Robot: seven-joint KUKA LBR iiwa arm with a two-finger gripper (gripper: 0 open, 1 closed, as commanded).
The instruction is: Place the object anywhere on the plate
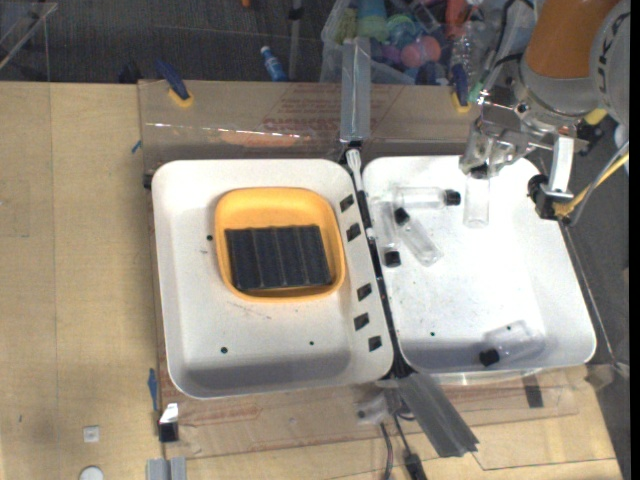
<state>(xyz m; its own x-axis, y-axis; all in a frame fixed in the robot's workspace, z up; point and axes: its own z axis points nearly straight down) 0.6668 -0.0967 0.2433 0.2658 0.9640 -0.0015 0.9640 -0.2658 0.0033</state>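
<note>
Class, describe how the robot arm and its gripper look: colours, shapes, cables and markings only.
The arm is a thick rounded tube with a broad orange band and grey sections beside it. Below sits a silvery metal wrist block. The gripper is pale grey metal. A yellow cable and dark cables run beside it. No markings are legible.

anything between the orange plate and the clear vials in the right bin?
In the camera view, the raised divider with black clips separates the orange square plate from the clear plastic vials with black caps; otherwise bare white bin floor.
</note>
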